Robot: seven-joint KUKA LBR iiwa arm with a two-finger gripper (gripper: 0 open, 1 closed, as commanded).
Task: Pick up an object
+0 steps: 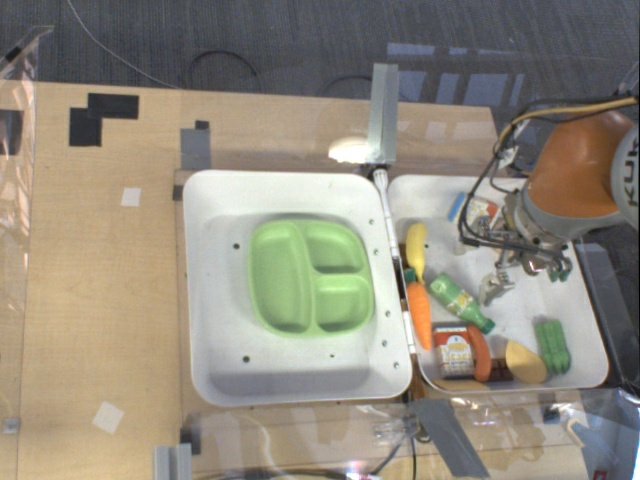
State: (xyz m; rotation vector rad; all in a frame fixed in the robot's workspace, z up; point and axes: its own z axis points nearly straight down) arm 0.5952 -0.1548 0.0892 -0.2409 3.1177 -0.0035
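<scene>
Gripper (497, 285) hangs low in right bin (598, 353), fingers parted, nothing between them. Green bottle (461, 303) just beside, tilted. Risk: fingertip lands on bottle's rounded side, rolls it toward carrot (421, 318); grasp closes on air.

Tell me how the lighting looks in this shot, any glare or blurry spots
Camera view: even, soft light; a bright glare patch sits on the bench just above the left bin; the green plate casts barely any shadow; the clear sheeting at the lower right reflects light; the pincer and nearby cables look slightly soft.
</scene>
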